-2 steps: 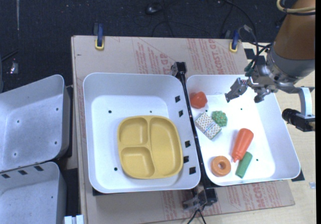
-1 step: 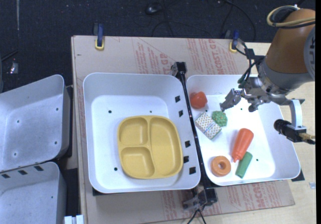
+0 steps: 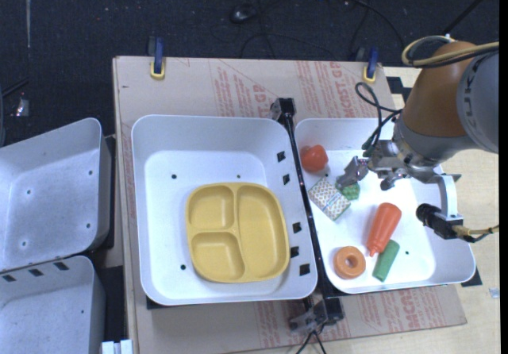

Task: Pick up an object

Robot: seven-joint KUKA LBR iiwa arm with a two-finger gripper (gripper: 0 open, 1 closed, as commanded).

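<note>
Where the gripper (image 3: 350, 178) hovers, the patterned box (image 3: 329, 198) lies just beside it.

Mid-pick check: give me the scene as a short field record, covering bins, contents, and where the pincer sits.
left bin: holds a yellow divided plate, three compartments
right bin: holds five toy items
red tomato: top left of right bin
patterned block: below the tomato, near the bin divider
carrot: orange with green end, lying slantwise at mid bin
orange ring: near front edge, left of the carrot's green end
small green piece: right by the pincer tip
pincer: low over the right bin, above the patterned block; grasp unclear
</note>
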